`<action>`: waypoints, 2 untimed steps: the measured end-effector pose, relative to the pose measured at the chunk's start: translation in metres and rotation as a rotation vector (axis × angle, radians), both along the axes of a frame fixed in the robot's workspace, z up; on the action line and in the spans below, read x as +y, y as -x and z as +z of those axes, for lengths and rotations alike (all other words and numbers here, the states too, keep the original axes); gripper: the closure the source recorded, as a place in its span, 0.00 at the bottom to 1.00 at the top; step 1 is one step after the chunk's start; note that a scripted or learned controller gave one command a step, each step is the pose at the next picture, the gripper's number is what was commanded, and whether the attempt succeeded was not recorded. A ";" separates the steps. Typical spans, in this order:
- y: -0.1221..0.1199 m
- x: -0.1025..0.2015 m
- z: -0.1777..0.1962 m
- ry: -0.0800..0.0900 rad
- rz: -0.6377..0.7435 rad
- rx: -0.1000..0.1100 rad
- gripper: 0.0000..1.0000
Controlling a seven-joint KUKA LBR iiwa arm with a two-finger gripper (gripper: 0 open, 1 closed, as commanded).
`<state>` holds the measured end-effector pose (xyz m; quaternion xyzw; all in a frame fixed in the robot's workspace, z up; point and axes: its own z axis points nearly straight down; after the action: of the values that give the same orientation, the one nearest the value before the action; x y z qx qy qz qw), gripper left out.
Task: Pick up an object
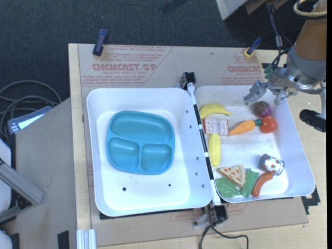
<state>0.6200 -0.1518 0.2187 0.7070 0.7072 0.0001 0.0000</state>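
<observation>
Best guess at the target is the small purple-brown toy [261,108] sitting near the far edge of the right bin [303,157], since that is what the gripper [268,92] is being hovered over. The task only says "an object", so that pick is a judgement, not a certainty. The toy is lying just above the red tomato-like piece [267,124], with the orange carrot [241,127] beside that.

Nothing is being held: the two fingers are spread apart with empty space between them, and the toy is lying free on the bin floor just below them. So the approach step looks to be in hand, with the grab itself not yet done. For the next move, the fingers are going to need lining up either side of the toy and lowering, without the tomato being clipped along the way.

As for the rest of the right bin, it is being shared by a banana [215,109], a checked red-and-white packet [216,126], a yellow corn-like piece [214,149], a sandwich wedge [232,174], a green pod [249,182], a sausage [261,183] and a small white mug-like thing [272,164]. Pretty crowded at the near end.

The left bin [98,139] is being taken up by one thing, a blue divided tray [140,141] with three compartments, and nothing is sitting in any of them.
</observation>
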 end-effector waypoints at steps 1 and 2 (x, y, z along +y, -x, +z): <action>-0.024 -0.041 -0.044 0.002 -0.001 -0.001 0.00; -0.046 -0.059 -0.111 0.001 0.000 0.000 0.00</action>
<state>0.6662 -0.2112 0.1080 0.7070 0.7073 -0.0003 0.0005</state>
